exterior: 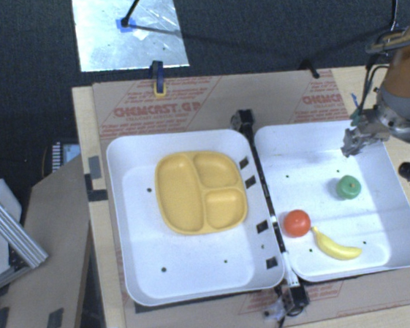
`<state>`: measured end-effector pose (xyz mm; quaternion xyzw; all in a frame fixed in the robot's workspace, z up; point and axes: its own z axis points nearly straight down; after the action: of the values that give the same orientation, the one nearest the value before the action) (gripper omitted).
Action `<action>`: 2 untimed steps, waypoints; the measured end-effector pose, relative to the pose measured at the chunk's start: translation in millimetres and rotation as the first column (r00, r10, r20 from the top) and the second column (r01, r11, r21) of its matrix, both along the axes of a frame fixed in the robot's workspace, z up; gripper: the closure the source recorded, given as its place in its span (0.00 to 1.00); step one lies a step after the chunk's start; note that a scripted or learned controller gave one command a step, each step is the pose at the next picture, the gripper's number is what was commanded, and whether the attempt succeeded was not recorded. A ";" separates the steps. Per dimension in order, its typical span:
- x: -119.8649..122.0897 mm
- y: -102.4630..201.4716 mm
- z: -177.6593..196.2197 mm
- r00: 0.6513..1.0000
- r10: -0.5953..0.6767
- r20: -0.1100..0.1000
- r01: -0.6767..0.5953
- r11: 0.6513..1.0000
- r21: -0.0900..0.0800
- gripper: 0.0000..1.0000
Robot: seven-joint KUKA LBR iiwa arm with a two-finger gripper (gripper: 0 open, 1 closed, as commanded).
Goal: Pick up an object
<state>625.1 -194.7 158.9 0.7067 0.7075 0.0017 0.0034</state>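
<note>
Nearest the camera, a yellow banana (337,247) is lying in the right bin (385,198) close to its near wall, with a red-orange tomato-like ball (296,223) just beside its left end, up against the divider between the bins. Farther in and to the right, a small green round piece (349,186) is sitting on open white floor — apart from the other two, and the closest of the three to the gripper (353,143).

You are looking at that gripper hovering over the far right part of the same bin, with nothing between its fingers; from this slant you cannot tell how wide they are standing. The green piece is probably your easiest target: it is lying just nearward of the tool with clear space on all sides. Centre over it before you descend, since a round toy is likely to roll away from a glancing touch. The banana would need the fingers set across its narrow width, and the ball is crowding the wall.

Both bins are resting on a cardboard sheet (176,104) spread over the bench. In the left bin (132,204) a yellow divided plate (200,192) is sitting in the middle. Beyond the bench, a shiny metal sheet (129,27) is lying on dark carpet — well away from the work.
</note>
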 end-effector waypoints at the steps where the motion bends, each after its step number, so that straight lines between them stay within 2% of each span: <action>1: 0.5 -7.8 62.3 1.000 0.001 0.001 -0.001 1.000 -0.001 1.00; 2: 1.9 -8.0 93.0 1.000 0.004 -0.002 -0.004 1.000 0.001 1.00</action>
<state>627.0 -202.7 251.9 0.7052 0.7090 0.0013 0.0026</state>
